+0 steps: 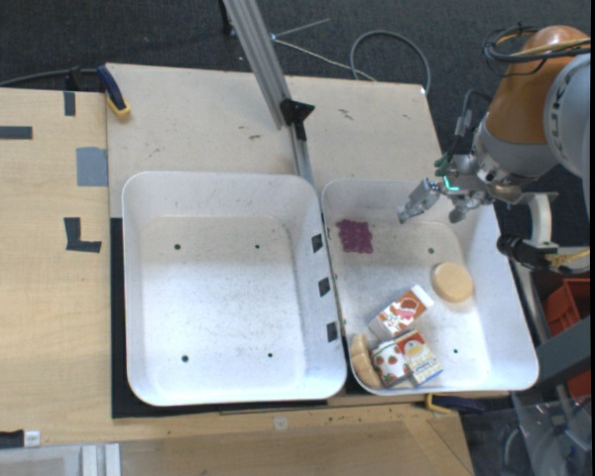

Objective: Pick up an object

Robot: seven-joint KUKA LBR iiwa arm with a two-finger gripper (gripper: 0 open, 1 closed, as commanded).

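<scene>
The desk (228, 117) carries two shallow white bins side by side. The left bin (149, 365) is the larger-looking one; the right bin (506, 355) holds all the loose things. The grey arm (535, 97) with its orange band reaches in over the right bin's upper right corner. Its end effector (438, 204) hangs above the bin floor with its two fingers spread apart, released, with nothing between them and touching none of the objects. In the bin's lower part lie two red-and-white cartons (405, 337), touching each other, with a round brown piece (361, 357) just beside them. A tan disc (453, 283) lies near the right wall. A purple cluster (355, 235) lies near the left wall.
</scene>
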